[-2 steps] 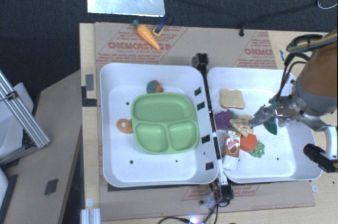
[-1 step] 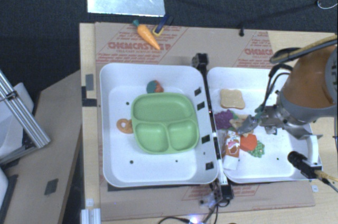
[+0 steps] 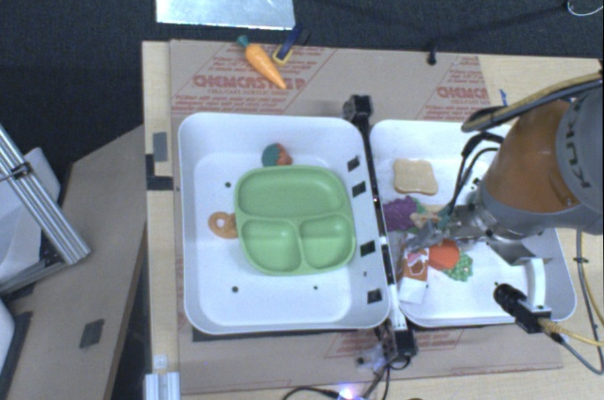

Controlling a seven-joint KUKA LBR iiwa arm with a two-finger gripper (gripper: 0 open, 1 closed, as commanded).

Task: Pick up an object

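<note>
The bench (image 3: 396,73) spread out on every side of my gripper (image 3: 436,231), which hung low inside the right bin (image 3: 451,143), toward that bin's near left part. The left bin (image 3: 193,200) lay beyond the divider to my left, and a green divided plate (image 3: 288,219) sat in its middle, well apart from me. A slice of toast (image 3: 413,175) lay just beyond my tip, toward the far wall. Purple grapes (image 3: 400,211) sat right beside me on the left, so close I could not tell whether I touched them. An orange toy (image 3: 444,255) lay just under my tip on the near side, a green leafy piece (image 3: 461,268) touching it on the right. Whether my jaws stood wide, narrow, or around anything, I could not tell. Far left, a small ring (image 3: 223,225) lay beside the plate.
</note>
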